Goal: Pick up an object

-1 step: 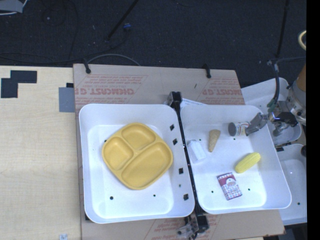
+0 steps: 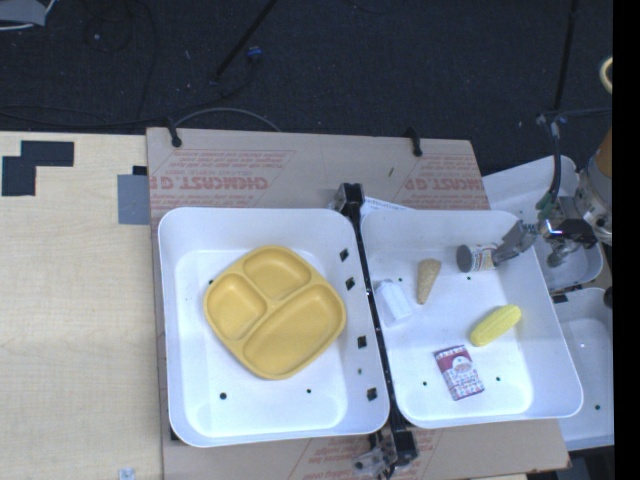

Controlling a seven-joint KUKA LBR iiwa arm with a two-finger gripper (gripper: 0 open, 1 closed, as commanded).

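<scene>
My gripper point(image 2: 532, 236) is hanging at the right edge of the frame, over the upper right rim of the right bin point(image 2: 520, 400). Lying in that bin: a small grey-capped bottle point(image 2: 477, 258) just left of my fingers, a tan cone point(image 2: 427, 279), a yellow corn cob point(image 2: 495, 324), a red card point(image 2: 458, 371). A yellow divided plate point(image 2: 275, 311) is sitting in the left bin point(image 2: 190, 268).

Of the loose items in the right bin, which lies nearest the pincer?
The small grey-capped bottle, lying on its side at the bin's upper right, just left of the pincer. The corn, cone and red packet lie farther.
</scene>
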